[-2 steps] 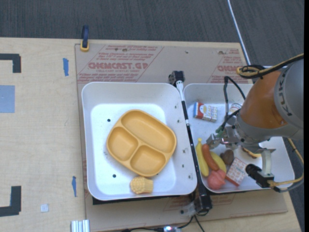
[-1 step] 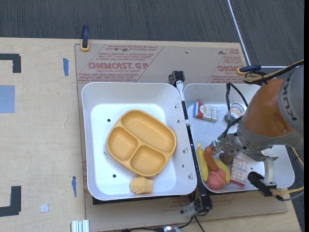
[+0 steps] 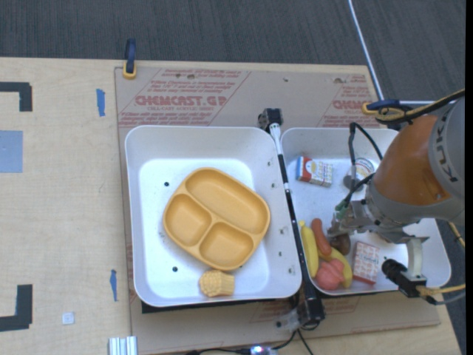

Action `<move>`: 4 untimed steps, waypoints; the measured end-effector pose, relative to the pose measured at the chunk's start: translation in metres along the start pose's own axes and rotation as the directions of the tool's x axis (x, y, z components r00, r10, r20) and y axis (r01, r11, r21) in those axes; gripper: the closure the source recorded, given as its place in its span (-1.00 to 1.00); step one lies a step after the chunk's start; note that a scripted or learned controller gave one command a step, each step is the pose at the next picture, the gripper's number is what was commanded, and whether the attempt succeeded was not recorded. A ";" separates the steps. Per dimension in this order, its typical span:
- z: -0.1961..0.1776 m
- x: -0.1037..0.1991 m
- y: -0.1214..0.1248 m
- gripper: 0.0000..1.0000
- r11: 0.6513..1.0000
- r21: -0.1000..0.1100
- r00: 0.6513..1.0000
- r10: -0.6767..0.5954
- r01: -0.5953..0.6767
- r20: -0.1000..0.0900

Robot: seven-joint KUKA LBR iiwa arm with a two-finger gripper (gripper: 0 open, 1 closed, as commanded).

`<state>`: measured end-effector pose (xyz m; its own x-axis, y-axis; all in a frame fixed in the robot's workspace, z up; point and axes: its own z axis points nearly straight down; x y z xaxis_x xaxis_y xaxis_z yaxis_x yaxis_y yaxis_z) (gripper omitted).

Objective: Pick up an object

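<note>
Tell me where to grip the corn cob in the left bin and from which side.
Grip the corn cob across its short width, coming straight down. It lies flat on the left bin floor near the front wall, apart from the yellow tray, so its sides look free.

Overhead slanted view of both bins [image 3: 140, 220]

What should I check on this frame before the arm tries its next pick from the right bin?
1. Gripper above right white bin: ok, low over the food pile.
2. Something between the fingers: cannot tell, wrist hides them.
3. Targets within reach: ok, red sausage, yellow banana and pink peach lie bunched at the bin's near-left corner.
4. Small red-and-white carton: ok, apart from the pile.
5. Left white bin: ok, yellow divided plate and corn cob undisturbed-looking.
</note>
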<state>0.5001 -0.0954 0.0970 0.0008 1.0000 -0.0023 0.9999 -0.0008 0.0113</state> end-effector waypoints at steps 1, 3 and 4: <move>-0.088 0.070 -0.019 1.00 1.000 0.010 1.000 -0.002 0.002 -0.003; 0.011 -0.011 -0.020 -1.00 1.000 0.007 1.000 0.001 -0.001 0.000; 0.000 -0.011 -0.019 1.00 1.000 0.003 1.000 0.001 -0.001 0.001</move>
<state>0.4816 -0.1059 0.0966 0.0019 1.0000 -0.0033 1.0000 -0.0019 0.0086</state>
